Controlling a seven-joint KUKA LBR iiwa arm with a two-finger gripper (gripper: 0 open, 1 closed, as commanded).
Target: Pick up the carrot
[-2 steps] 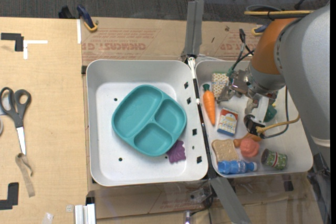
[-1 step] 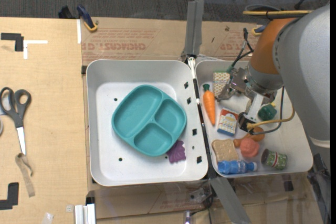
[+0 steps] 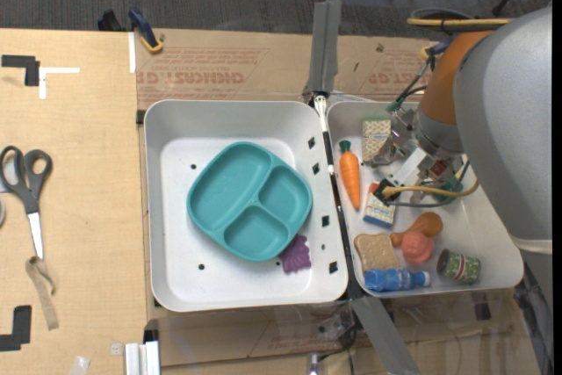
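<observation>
Overhead view of two white bins. The carrot lies in the right bin, along its left wall, green top pointing far. The gripper hangs just right of the carrot, over a small box; whether its fingers are open or closed cannot be told. Nearer lie a bread slice, a blue bottle and a can. The left bin holds a teal divided plate and purple grapes.
</observation>
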